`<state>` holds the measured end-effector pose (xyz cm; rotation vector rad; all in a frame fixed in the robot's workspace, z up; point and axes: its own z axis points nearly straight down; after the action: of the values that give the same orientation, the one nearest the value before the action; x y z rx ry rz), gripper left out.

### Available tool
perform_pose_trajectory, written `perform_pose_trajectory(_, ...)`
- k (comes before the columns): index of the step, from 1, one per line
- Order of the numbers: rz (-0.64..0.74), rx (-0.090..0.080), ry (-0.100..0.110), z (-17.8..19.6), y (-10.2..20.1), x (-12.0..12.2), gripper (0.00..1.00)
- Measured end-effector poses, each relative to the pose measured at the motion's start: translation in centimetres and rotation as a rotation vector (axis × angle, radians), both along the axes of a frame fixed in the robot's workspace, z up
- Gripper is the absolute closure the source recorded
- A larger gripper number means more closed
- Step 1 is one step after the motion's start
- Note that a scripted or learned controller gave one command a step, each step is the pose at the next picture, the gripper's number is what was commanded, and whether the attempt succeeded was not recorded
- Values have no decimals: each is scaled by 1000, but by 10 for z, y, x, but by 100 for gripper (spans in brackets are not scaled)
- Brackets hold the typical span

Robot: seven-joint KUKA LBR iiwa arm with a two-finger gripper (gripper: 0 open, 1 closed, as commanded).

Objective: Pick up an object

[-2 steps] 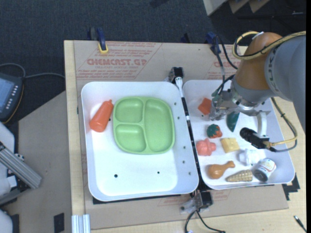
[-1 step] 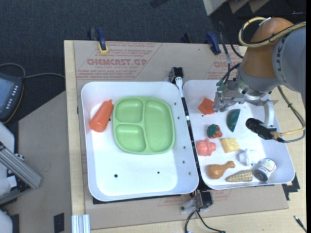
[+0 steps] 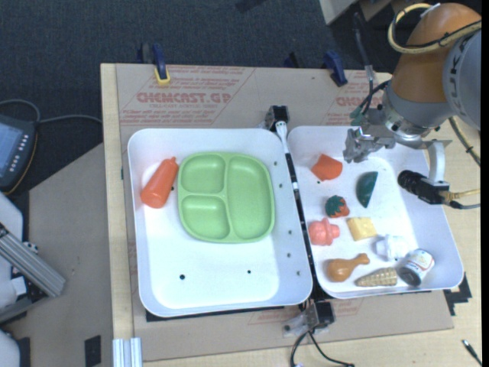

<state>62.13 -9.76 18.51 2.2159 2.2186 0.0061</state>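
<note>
Orange wedge (image 3: 328, 167) lies in the right bin (image 3: 439, 232), upper left part, just beside the claw (image 3: 357, 150), which hangs low over the bin. You can't tell the claw's state; the wrist hides it. Nothing seen gripped. Drop straight down over the wedge, clear of the dark green piece (image 3: 367, 187). Small toys near the bin's front are hard to identify.

You see a grey, rounded metal robot arm (image 3: 458, 60) with a glossy orange band (image 3: 429, 56) above its wrist, a yellow cable (image 3: 405, 21) looping over it, thin black wires trailing, and a dark metal two-finger gripper (image 3: 357, 150).
</note>
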Motion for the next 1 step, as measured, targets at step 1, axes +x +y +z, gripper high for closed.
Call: perform_pose_trajectory(1, 0, 0, -1, 43, 0, 1, 100)
